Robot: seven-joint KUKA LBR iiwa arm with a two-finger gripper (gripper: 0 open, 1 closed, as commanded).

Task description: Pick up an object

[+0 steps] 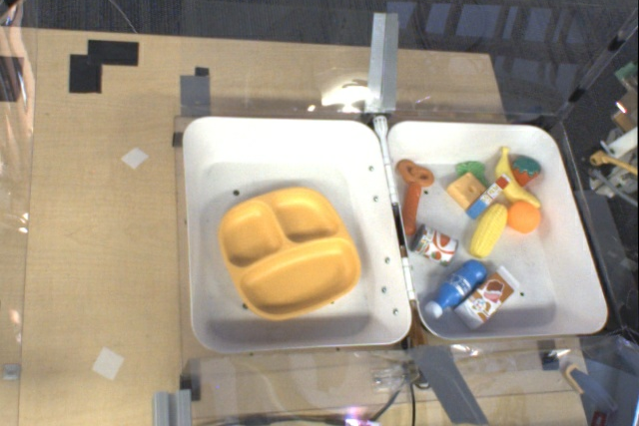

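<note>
The right bin (pixel 559 309) holds several small toys. A blue bottle (pixel 456 288) lies near its front, beside a small brown and white carton (pixel 489 297). A red and white can (pixel 435 244) sits to the left of a yellow corn cob (pixel 488 229) and an orange ball (pixel 523 216). Further back are a banana (pixel 511 177), a tan block (pixel 464 189), a green piece (pixel 472 171) and an orange tool (pixel 411 195) along the left wall.
The left bin (pixel 210 165) carries a yellow divided plate (pixel 289 250). A grey metal post (pixel 383 65) rises behind the seam between the bins. Black tape marks (pixel 100 62) lie on the wooden bench at the far left.
</note>
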